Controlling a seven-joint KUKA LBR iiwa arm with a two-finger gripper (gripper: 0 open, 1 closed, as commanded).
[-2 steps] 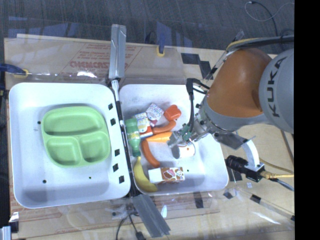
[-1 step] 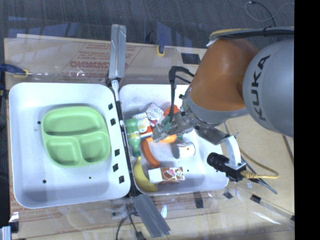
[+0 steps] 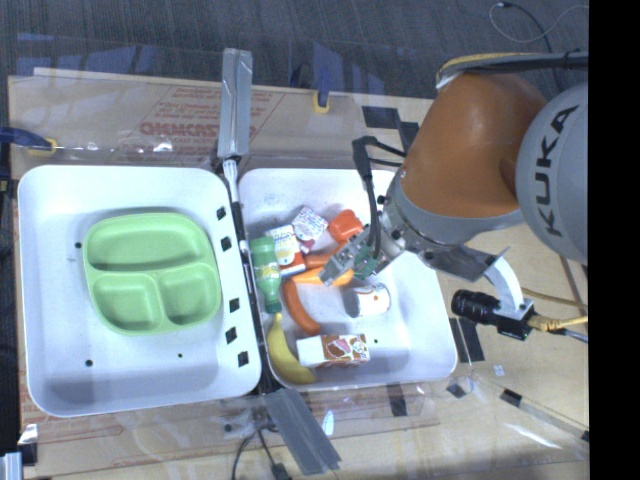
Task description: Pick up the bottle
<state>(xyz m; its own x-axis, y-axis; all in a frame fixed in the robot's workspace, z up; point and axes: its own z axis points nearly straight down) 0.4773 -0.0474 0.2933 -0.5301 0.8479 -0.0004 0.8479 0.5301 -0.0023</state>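
The arm (image 3: 500,158), smooth grey metal with a rounded, glossy orange band, reached in from the right over the right bin (image 3: 425,343). Its gripper (image 3: 352,266) hung low above the middle of that bin, over the heap of toy food. Whether the gripper was apart or together could not be told from this slant, and nothing could be seen clamped in it.

The bottle (image 3: 266,268), a small green plastic cylinder with a pale cap end, lay on its side against the bin's left wall, just left of the gripper and apart from it. A curved yellow banana (image 3: 283,353) lay below it near the front left corner. A long orange carrot (image 3: 300,308) lay between the bottle and the gripper. A flat printed box (image 3: 333,349) rested beside the banana. A white mug (image 3: 372,301) sat just below the gripper. Small printed packets (image 3: 298,230) and a rounded orange piece (image 3: 345,224) crowded the upper middle.

Both bins were shallow, white, smooth plastic with rounded corners. The left bin (image 3: 50,268) held a pale green tray (image 3: 150,268) with three moulded compartments, one long and two smaller. The bench (image 3: 120,118) was brownish board under clear, wrinkled film.
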